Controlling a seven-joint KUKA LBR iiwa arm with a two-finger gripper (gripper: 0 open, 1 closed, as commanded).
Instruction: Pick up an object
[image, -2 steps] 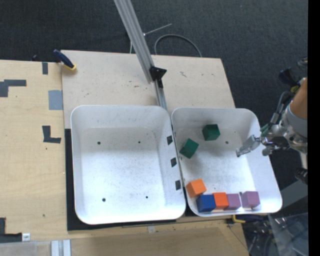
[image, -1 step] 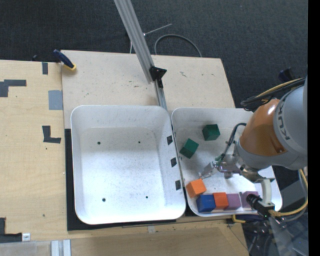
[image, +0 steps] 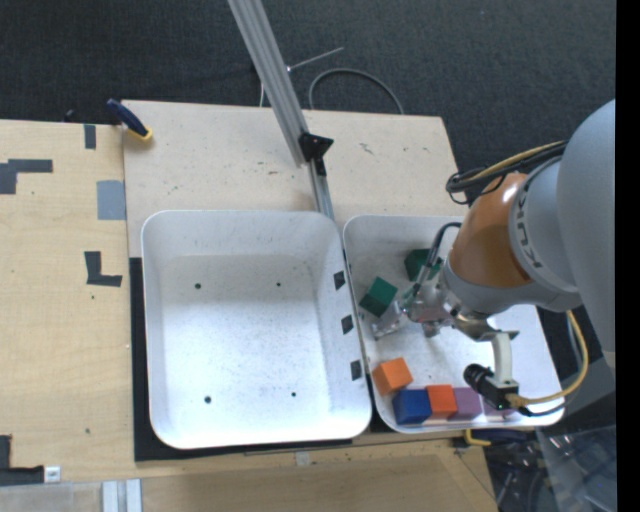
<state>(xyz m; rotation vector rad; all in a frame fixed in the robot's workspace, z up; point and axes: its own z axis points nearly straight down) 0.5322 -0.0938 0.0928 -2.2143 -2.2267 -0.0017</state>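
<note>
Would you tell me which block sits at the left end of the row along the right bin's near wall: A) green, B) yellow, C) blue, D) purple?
C: the blue block is leftmost in that row of the right bin, with an orange-red block and a purple block to its right.

Green block (image: 379, 296) tilted near the middle of the right bin (image: 540, 345), second green block (image: 418, 263) just beyond it to the right, orange block (image: 393, 374) nearer, then blue block (image: 411, 405), orange-red block (image: 442, 401) and purple block (image: 467, 402) side by side along the near wall
</note>
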